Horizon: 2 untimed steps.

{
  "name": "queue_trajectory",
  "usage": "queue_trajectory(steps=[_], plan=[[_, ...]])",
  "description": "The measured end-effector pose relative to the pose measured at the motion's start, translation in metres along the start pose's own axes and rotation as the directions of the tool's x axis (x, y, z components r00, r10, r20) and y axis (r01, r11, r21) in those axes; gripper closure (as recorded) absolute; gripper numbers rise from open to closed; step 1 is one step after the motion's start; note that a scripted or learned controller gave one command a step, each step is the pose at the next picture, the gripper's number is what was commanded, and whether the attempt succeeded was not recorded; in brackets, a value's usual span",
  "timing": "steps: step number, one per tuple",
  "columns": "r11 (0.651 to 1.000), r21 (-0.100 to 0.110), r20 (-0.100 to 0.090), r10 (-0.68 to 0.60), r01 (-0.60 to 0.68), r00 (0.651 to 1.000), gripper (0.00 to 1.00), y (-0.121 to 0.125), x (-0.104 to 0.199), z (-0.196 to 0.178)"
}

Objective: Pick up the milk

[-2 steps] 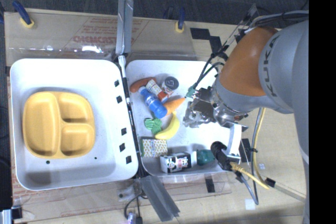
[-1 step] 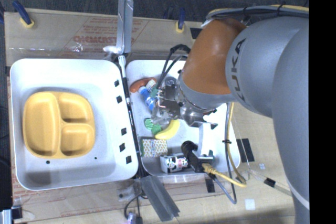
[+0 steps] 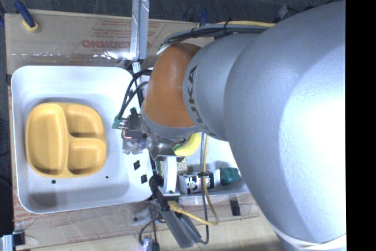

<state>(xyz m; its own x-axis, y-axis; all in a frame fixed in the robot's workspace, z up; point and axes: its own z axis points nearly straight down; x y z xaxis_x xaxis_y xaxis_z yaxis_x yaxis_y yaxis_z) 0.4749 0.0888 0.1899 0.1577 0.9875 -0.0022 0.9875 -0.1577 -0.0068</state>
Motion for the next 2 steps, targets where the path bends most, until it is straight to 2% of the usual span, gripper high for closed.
queue_trajectory(steps=[1,2], plan=[[0.998,0.000,0.000,0.067,-0.067,0.998,1.00,0.004,0.094,0.010],[0.989,-0.001,0.000,0.145,-0.145,0.989,1.00,-0.004,0.030,-0.006]])
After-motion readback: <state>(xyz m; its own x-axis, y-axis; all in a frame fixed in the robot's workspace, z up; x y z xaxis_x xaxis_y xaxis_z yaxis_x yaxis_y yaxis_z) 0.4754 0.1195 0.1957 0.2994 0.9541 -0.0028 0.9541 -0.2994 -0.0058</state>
